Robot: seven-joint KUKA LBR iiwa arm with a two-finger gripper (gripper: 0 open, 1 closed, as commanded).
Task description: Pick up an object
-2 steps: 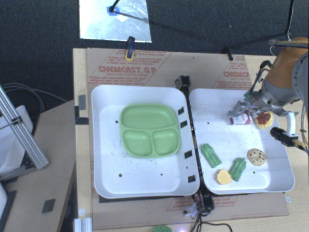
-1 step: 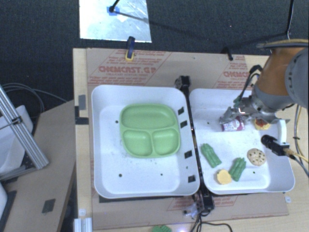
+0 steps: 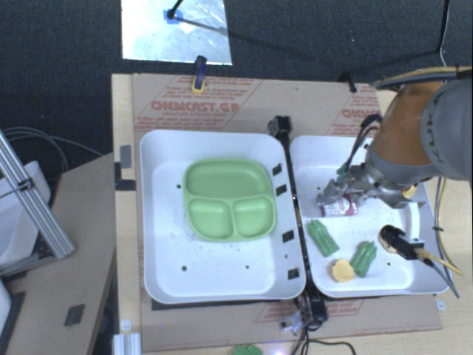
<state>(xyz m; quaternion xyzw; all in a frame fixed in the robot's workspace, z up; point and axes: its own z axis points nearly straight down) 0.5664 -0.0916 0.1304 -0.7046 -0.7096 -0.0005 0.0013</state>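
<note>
I am looking down at the desk with its two shallow white bins. The left white bin (image 3: 159,220) has a light green plastic plate with three sections (image 3: 228,200) lying flat in the middle of it. I think it lies there out of the way, because all the small things to grab are in the right white bin (image 3: 314,154).

My grey arm with the orange band (image 3: 414,135) reaches in from the right and bends down into the right bin. The gripper (image 3: 336,192) is low, just above a small flat pink and white packet (image 3: 340,208). It looks like it is touching the top of the packet, but I cannot tell how far apart the fingers are, or if they have hold of anything.

Near the packet, toward the front of the bin, lie two bumpy green toy vegetables (image 3: 322,237) (image 3: 363,257) and a little round yellow piece (image 3: 342,271). They are scattered apart, so each can be grabbed alone.

The brown board under the bins (image 3: 199,106) has red writing. I can read "CHEMCAST GP". The writing on the packet is too small to read.
</note>
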